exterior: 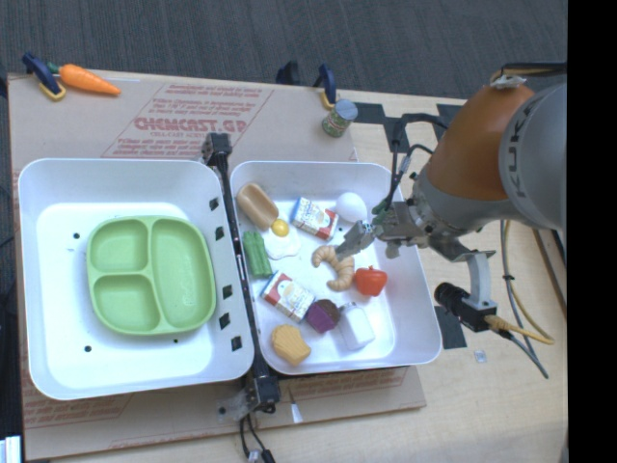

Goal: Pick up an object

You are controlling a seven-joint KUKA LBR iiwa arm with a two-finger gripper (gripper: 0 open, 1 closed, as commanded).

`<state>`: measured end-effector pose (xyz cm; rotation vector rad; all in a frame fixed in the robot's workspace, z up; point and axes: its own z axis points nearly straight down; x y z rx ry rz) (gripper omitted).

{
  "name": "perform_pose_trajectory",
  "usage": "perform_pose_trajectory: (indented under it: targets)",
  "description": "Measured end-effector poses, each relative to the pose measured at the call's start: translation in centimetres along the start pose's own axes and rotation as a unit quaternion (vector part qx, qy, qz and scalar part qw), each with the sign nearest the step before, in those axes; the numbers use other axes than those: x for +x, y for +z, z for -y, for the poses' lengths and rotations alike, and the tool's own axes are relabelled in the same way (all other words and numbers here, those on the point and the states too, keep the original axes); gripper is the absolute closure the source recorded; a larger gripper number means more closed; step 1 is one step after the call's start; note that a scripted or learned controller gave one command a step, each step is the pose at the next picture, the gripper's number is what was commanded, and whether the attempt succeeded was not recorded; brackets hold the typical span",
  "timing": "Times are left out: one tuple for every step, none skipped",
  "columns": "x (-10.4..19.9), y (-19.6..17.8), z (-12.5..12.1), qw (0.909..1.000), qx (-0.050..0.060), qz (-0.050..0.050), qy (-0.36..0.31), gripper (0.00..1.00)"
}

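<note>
My gripper hangs low over the right bin, near its right-centre. It sits just above and to the right of a tan croissant and above a red tomato. A white egg and a red-and-white carton lie just to its upper left. Nothing shows held in the gripper. The same bin also holds a bread roll, a fried egg, a green cucumber, a second carton, a purple item, a white bottle and a brown biscuit.
The left bin holds a green divided plate. On the cardboard behind the bins lie a toy carrot and a small can. The arm's orange band and cables cover the bench to the right.
</note>
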<state>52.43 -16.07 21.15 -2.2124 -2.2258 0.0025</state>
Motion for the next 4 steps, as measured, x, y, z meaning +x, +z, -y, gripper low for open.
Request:
perform_pose_trajectory:
  targets:
    - [-4.4, 12.0, -3.9, 1.0, 0.001, -0.005, -0.003, 0.0]
    - [-4.7, 10.9, -3.9, 1.0, 0.002, -0.002, -0.004, 1.0]
    - [-0.7, 1.6, 0.6, 1.0, -0.001, 0.0, 0.0, 1.0]
    - [-0.7, 0.6, 0.5, 1.0, -0.001, 0.0, -0.002, 1.0]
